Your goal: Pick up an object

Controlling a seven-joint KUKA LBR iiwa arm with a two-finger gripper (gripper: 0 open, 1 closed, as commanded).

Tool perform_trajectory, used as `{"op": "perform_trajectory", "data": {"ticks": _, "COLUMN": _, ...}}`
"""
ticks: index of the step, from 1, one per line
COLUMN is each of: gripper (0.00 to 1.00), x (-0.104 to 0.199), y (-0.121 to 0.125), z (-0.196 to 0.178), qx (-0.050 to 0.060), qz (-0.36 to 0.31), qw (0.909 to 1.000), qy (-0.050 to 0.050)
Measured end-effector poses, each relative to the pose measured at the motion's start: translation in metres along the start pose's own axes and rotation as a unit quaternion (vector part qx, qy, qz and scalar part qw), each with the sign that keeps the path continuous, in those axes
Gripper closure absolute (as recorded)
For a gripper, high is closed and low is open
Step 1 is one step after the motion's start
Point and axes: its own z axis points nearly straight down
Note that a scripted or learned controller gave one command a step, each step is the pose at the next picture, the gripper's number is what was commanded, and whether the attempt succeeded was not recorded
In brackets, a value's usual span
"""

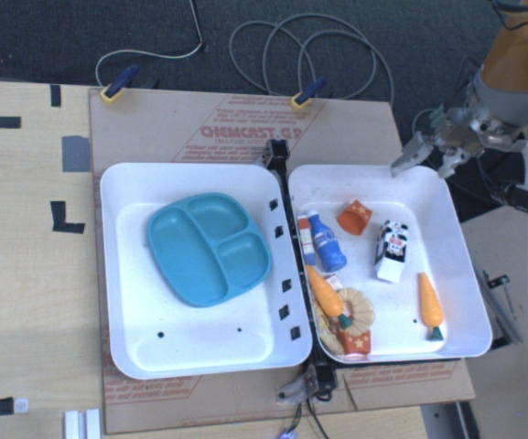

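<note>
My gripper [426,161] hangs over the far right corner of the right bin [460,245], its two fingers spread open with nothing between them. Below it in that bin lie an orange block [355,216], a blue bottle [325,243] with a red-and-white label, and a black-and-white cow-patterned carton [392,251]. A carrot [430,303] rests by the right wall. A second carrot [326,295] lies across a tan round biscuit [360,309], with a small red box [356,342] at the near edge. All of them sit apart from the gripper.
The left bin [131,300] holds a blue divided plate [210,248]. Both bins stand on a cardboard sheet [236,131] held by yellow-and-blue clamps [117,85]. Grey cables [300,53] loop on the dark floor behind.
</note>
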Motion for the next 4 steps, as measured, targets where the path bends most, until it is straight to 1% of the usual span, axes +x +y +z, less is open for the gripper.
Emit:
{"op": "perform_trajectory", "data": {"ticks": 1, "gripper": 0.0, "x": 0.068, "y": 0.001, "z": 0.146, "qx": 0.003, "qz": 0.0, "qw": 1.0, "qy": 0.001}}
{"op": "perform_trajectory", "data": {"ticks": 2, "gripper": 0.0, "x": 0.086, "y": -0.006, "z": 0.156, "qx": -0.003, "qz": 0.001, "qw": 1.0, "qy": -0.002}}
{"op": "perform_trajectory", "data": {"ticks": 3, "gripper": 0.0, "x": 0.108, "y": 0.018, "z": 0.157, "qx": 0.0, "qz": 0.0, "qw": 1.0, "qy": -0.002}}
{"op": "perform_trajectory", "data": {"ticks": 4, "gripper": 1.0, "x": 0.109, "y": 0.018, "z": 0.147, "qx": -0.001, "qz": -0.001, "qw": 1.0, "qy": -0.002}}
